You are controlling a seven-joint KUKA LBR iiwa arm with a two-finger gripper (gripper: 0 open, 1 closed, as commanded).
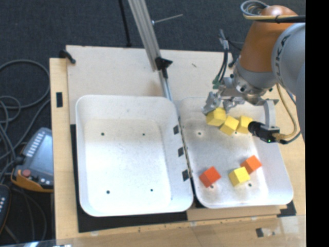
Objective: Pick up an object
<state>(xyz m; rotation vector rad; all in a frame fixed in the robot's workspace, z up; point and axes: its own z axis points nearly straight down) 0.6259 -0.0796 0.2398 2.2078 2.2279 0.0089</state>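
The right bin (267, 194) holds several small blocks. Three yellow blocks lie in a row near its far side: one (216, 117), a second (229, 125) and a third (244, 123). My gripper (219, 103) hangs right over the leftmost of these, at or just above its top edge. The wrist and the grey metal of the hand hide whether it touches that block. Nearer the front lie an orange block (209, 176), a yellow block (239, 176) and a smaller orange block (252, 164).
The left bin (87, 112) lies beside the right one, with their rims meeting at the middle (182, 153). A slanted aluminium post (146, 30) rises behind the bins. A black cable with a small connector (264, 133) trails from the wrist over the right bin.
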